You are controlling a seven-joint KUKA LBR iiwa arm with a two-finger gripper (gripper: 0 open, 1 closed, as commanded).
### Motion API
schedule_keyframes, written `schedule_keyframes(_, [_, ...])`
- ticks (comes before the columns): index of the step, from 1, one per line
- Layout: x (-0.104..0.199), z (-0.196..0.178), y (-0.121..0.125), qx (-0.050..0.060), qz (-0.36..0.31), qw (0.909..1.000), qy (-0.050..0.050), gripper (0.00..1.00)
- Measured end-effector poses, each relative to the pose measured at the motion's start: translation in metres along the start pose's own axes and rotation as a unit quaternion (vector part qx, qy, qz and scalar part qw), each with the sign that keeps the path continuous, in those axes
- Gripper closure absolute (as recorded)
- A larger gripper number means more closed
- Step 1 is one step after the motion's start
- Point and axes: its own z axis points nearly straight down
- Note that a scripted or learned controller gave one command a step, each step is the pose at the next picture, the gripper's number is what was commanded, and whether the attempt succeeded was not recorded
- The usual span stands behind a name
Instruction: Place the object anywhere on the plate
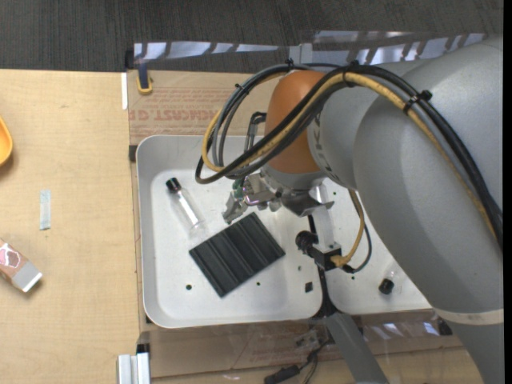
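Big grey arm [432,158] fills the right. My hand [244,200] hangs mid-frame above the black ridged plate [237,254]; I can't tell its grip. Clear tube [183,204] lies left, ready for picking.

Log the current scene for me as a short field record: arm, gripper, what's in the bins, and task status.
arm: grey KUKA arm with orange band, reaching in from the right over the left bin
gripper: gripper low over the left bin, just above the plate's upper edge; finger state unclear
plate: dark ribbed rectangular plate, lying flat and rotated in the left bin
vial: clear vial with black cap, lying on the bin floor left of the gripper, apart from the plate
right bin: small black object
task status: nothing visibly resting on the plate
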Motion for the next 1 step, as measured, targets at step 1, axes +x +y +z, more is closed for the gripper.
schedule_keyframes(1, [0.018,-0.0132,0.0342,0.0,0.133,0.9912,-0.001,0.0])
